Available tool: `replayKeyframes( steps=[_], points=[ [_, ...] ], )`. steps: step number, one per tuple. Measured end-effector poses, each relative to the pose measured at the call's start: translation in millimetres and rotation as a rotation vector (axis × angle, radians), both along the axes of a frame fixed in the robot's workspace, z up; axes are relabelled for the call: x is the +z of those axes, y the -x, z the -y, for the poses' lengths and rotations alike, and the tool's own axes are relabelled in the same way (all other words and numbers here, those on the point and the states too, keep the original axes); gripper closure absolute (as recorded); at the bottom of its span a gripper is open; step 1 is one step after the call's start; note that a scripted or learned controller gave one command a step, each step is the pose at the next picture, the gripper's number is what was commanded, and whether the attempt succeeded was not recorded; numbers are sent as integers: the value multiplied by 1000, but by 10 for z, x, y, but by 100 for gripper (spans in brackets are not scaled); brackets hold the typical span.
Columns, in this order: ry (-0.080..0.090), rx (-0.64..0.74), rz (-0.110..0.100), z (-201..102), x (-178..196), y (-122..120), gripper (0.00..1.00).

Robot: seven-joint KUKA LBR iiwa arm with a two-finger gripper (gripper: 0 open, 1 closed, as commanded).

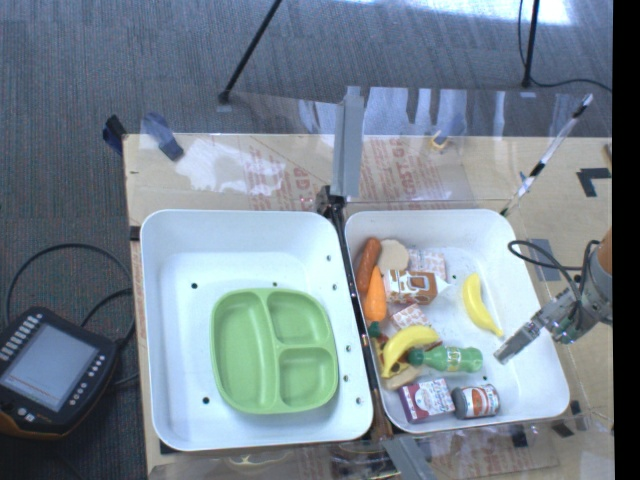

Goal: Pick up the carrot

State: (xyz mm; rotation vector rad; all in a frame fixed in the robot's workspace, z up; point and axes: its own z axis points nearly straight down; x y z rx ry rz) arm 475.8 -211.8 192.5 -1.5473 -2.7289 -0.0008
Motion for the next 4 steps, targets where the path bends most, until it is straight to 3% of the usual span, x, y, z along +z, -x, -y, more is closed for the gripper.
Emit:
replayKeyframes(
  steps=[1, 2, 3, 4],
  points=[
    [2, 17, 5, 8, 809, -294, 0],
    [1, 28, 2, 1, 654, -8, 0],
    [2, 34, 4, 25, 896, -3, 0],
    [1, 33, 4, 28, 984, -11, 100]
  ],
)
